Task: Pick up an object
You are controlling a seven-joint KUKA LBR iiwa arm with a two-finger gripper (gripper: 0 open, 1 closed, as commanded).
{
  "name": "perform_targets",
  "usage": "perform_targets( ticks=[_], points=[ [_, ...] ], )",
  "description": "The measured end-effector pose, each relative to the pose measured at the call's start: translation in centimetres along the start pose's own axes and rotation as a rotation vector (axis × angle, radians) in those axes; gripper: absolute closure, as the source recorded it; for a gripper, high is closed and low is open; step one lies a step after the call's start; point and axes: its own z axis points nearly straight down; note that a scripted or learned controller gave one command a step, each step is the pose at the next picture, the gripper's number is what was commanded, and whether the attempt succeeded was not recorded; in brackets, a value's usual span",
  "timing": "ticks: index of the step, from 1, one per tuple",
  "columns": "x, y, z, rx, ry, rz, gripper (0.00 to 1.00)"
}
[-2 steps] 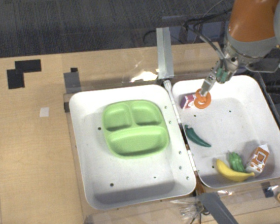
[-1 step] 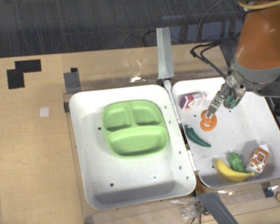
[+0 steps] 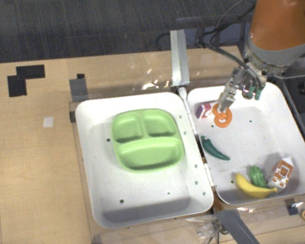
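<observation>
In the right bin (image 3: 287, 129), my gripper (image 3: 228, 98) reaches down from the upper right, its tip just above an orange ring (image 3: 223, 118) lying near the bin's far left corner. Whether the tip touches the ring is unclear. A purple and white packet (image 3: 203, 109) lies just left of the ring. Further toward the front, a dark green pepper (image 3: 215, 150) rests by the bin's left wall. At the front of this bin lie a yellow banana (image 3: 252, 187), a small green vegetable (image 3: 256, 175) and a small orange and white carton (image 3: 281, 173).
The left bin (image 3: 104, 197) holds a light green divided plate (image 3: 146, 139) in its middle. A metal divider post (image 3: 178, 59) stands between the bins at the back. The arm's orange band (image 3: 283, 12) hangs over the right bin's far right corner.
</observation>
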Motion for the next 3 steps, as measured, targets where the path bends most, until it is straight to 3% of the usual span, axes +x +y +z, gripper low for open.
perform_targets(
  ticks=[1, 2, 3],
  points=[
    [6.5, -0.4, 9.9, 0.001, 0.004, -0.174, 1.00],
    [4.0, 3.5, 2.5, -0.001, 0.000, -0.297, 1.00],
    [1.1, 8.9, -2.2, -0.002, 0.000, -0.313, 1.00]
  ],
)
